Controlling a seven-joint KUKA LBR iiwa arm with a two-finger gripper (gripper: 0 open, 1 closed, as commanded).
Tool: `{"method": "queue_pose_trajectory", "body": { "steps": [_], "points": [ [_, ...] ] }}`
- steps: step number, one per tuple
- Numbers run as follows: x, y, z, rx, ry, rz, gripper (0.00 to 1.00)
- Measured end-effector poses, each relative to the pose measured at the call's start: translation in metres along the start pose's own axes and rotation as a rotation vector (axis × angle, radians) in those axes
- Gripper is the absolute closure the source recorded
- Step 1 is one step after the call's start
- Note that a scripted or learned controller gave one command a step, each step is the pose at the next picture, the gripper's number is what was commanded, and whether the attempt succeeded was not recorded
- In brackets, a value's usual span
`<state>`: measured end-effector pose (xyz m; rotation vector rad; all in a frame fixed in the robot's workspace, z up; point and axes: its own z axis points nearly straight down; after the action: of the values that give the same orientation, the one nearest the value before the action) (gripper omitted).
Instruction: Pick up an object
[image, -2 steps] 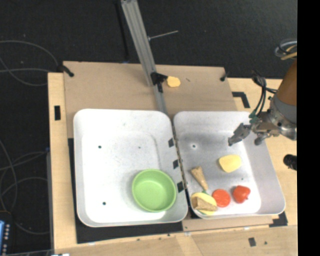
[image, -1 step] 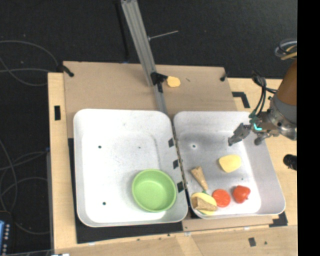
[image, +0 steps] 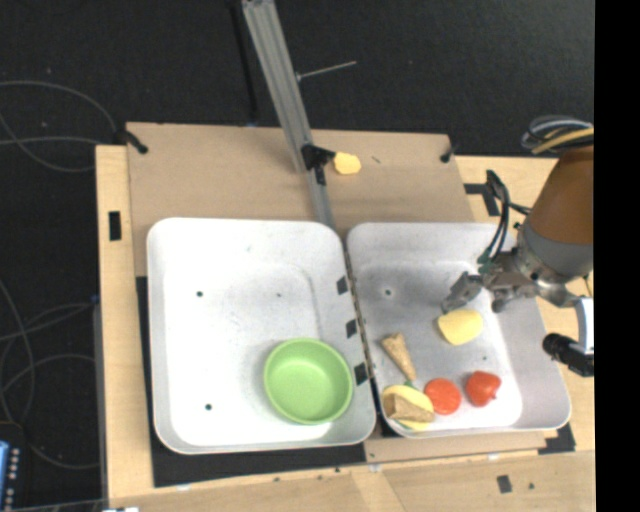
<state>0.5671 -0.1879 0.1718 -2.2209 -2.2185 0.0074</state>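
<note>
Over the right bin (image: 400, 260), camera view: the claw (image: 478, 292) hangs low, arm entering from the right. Two dark fingers show, one splayed toward the bin's middle, one nearer the wrist; they stand apart, nothing between them.

Closest object: lemon (image: 460, 326), just below the claw toward the bin's near side, close to the inner finger but not visibly gripped. Further toward the near rim: two tomatoes (image: 443, 396) side by side, well apart from the claw. Cone (image: 398, 352) lies down and left of the claw. Bread piece (image: 409, 405) sits in the near-left corner of this bin. Green bowl (image: 308, 380) is far left of the claw, in the left bin (image: 200, 270). Small yellow piece (image: 347, 163) rests on the worktop (image: 220, 170) beyond both bins.

Judgement: lemon is the likely target. Risks:
- Claw looks offset up and right of the lemon; closing here may catch air.
- One finger landing on the rounded top could roll the lemon away.
- Smooth skin may slip out on lift if gripped off-centre.
</note>
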Motion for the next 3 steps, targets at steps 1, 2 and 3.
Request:
{"method": "queue_pose_trajectory", "body": {
  "steps": [1, 2, 3],
  "points": [
    [-0.012, -0.003, 0.052, -0.001, -0.001, 0.001, 0.0],
    [-0.014, -0.004, 0.072, -0.005, -0.003, 0.002, 0.0],
    [-0.014, -0.002, 0.06, -0.01, -0.002, 0.005, 1.0]
  ]
}}
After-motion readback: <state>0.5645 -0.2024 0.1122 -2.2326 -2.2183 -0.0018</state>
